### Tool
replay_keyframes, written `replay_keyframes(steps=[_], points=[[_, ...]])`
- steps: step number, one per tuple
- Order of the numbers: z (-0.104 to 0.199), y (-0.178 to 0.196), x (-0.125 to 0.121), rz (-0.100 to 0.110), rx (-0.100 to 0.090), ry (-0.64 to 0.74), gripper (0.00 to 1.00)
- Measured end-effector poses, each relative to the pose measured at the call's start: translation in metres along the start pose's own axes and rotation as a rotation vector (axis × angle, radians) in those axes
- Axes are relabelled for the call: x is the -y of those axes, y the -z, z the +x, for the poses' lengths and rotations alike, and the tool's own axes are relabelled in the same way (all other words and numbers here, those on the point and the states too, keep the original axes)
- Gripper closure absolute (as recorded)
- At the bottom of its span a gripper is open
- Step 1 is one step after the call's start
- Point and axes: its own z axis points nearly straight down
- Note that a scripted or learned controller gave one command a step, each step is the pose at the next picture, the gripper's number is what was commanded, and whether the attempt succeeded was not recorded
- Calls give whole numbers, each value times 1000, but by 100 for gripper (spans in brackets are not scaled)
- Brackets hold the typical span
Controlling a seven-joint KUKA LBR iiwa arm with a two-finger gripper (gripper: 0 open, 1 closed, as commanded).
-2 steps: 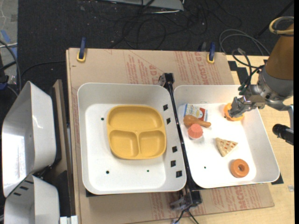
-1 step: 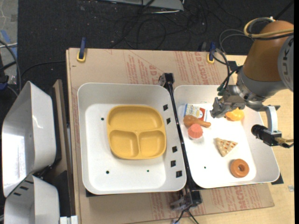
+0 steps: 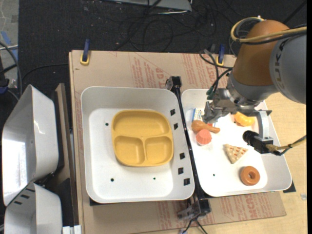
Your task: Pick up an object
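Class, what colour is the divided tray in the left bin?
Yellow: the divided tray shows best in the camera view.

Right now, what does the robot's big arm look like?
The big grey robot arm is thick and rounded, with dark letters on its side and a shiny orange band near the wrist. A yellow cable loops over the orange part, and thin black wires hang beside it. Its grey metal pincer looks boxy, with small dark parts.
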Motion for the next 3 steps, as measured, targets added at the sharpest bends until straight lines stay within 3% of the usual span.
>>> replay_keyframes(steps=[2,3], points=[[98,-9,-1,0,1,-1,100],[144,11,-11,-2,1,-2,100]])
